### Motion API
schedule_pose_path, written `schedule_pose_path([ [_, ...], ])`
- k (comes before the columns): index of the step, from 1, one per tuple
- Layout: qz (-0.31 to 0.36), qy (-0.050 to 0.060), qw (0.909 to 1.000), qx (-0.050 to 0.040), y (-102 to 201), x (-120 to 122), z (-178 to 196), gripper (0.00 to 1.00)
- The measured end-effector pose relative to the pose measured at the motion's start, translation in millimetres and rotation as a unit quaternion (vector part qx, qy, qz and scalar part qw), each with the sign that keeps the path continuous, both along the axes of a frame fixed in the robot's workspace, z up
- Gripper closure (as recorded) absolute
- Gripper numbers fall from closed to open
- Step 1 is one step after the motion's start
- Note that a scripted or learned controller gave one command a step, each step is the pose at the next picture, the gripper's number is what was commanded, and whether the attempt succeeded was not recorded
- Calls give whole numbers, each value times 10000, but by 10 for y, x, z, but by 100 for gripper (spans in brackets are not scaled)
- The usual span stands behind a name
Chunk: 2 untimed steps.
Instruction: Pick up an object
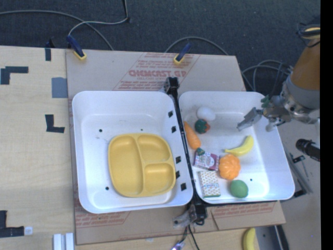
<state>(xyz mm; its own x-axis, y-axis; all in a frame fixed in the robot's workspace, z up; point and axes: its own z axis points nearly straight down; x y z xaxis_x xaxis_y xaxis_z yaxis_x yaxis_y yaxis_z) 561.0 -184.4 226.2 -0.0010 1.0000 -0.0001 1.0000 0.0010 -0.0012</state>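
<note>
While the curved yellow plastic banana (241, 147) lies loose in the right shallow white bin (273, 187), I see my claw (260, 120) hovering just above it, fingers spread, holding nothing. I judge this the approach; next comes descent and closing. Cardboard covers the worktop (26, 139).
</note>
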Motion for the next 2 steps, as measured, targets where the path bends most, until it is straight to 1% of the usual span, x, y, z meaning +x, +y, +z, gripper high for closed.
schedule_pose_path([
  [1, 2, -49, 10000, -10, 319, -192, -1239, 0],
  [2, -6, -104, 9999, -12, 374, -565, -1358, 0],
])
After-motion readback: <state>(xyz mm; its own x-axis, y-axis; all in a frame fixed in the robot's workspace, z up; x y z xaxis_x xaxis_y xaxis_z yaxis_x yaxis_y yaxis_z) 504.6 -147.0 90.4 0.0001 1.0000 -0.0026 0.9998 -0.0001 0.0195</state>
